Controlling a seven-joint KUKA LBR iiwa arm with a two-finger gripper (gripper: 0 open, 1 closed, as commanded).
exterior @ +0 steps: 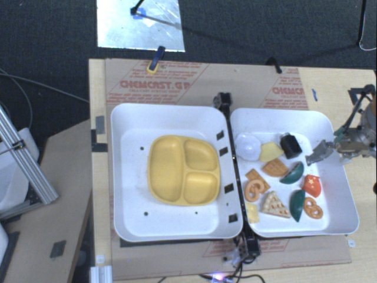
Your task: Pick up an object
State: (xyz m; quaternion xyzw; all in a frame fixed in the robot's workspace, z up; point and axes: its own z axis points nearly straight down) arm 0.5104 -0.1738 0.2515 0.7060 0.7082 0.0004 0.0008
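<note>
Bare floor along right bin's (339,184) right side; toys (277,184) crowded leftward.

So the bench (97,175) is light wood with a brown printed cardboard sheet (177,78) laid over it. Two shallow white bins sit side by side on the cardboard, the left bin (126,158) and right bin (339,184) touching along a black-clipped seam. A small yellow-and-blue thing (156,61) rests on the cardboard's far edge.
</note>
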